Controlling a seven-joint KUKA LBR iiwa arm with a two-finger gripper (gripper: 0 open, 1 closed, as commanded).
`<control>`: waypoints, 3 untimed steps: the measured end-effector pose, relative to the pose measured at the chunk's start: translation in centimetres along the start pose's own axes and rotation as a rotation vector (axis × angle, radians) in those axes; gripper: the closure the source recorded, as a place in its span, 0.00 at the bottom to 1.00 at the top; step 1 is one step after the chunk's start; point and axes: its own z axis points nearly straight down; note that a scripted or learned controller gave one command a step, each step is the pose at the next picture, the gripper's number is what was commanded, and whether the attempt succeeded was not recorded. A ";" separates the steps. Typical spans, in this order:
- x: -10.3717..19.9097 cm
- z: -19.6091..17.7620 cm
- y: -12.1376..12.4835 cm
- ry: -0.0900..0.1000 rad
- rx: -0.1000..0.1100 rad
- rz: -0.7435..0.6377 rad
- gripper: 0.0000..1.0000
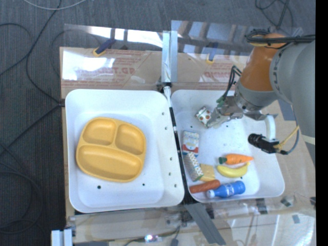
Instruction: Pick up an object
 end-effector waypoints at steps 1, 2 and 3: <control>0.0 0.0 0.0 0.000 0.000 0.000 0.00; 2.1 3.3 1.7 -0.008 -0.013 -0.005 0.00; 2.1 2.7 1.7 -0.006 -0.009 -0.005 1.00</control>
